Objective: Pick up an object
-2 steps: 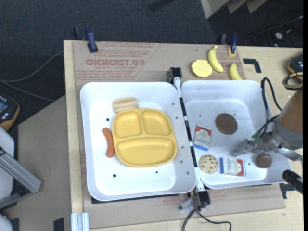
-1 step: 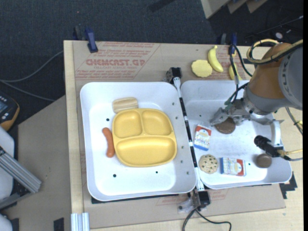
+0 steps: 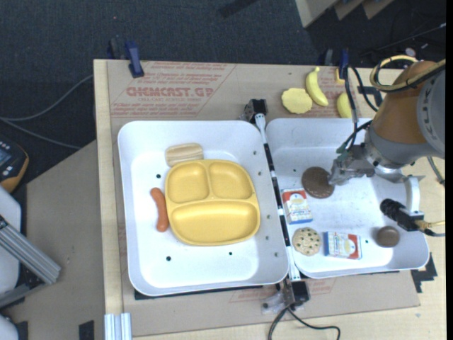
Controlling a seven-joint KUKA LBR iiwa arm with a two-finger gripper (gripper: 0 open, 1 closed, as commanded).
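At right of centre the gripper sits low in the right bin, touching a brown disc at its left; whether it is open or closed cannot be told

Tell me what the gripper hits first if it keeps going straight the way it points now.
The gripper points toward the view's left, with the brown round patty right at its tip in the right bin. That patty is likely the first thing met, though from above it is unclear whether they already touch.
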